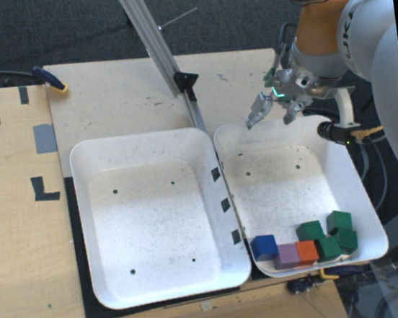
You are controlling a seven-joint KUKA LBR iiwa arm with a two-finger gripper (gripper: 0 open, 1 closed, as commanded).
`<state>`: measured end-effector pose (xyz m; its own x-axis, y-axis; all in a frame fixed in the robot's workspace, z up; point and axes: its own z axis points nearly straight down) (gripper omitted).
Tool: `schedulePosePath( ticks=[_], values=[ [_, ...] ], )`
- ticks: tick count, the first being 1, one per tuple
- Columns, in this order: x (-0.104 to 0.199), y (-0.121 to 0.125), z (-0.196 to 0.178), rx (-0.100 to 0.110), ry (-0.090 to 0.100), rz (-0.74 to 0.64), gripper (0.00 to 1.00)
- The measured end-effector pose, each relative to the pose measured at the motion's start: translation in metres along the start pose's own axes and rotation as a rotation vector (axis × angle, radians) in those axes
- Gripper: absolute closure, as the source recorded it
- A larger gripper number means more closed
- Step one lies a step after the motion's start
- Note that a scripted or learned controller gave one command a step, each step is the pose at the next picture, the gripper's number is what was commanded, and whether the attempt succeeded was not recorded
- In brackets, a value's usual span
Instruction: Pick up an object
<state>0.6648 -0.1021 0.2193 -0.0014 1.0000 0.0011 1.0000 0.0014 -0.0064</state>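
Note:
Several small blocks lie along the near edge of the right bin (346, 171): a blue block (264, 246), a purple block (289, 254), an orange block (307, 251) and green blocks (330, 234) in a cluster at the near right corner. My gripper (274, 113) hangs above the far rim of the right bin, well away from the blocks. Its two fingers are spread apart and open, with nothing between them.
The left bin (149, 219) sits beside the right one, sharing a middle rim. A slanted metal rail (158, 43) runs down to the bins' far junction. A black cable and connector (337, 131) hang by the right bin's far right rim.

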Motion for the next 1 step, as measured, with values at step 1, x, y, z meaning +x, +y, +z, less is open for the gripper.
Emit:
schedulePosePath(
  ticks=[1],
  values=[
    [-0.0003,0.0009,-0.0030,-0.004,-0.002,-0.001,0.00]
  ],
)
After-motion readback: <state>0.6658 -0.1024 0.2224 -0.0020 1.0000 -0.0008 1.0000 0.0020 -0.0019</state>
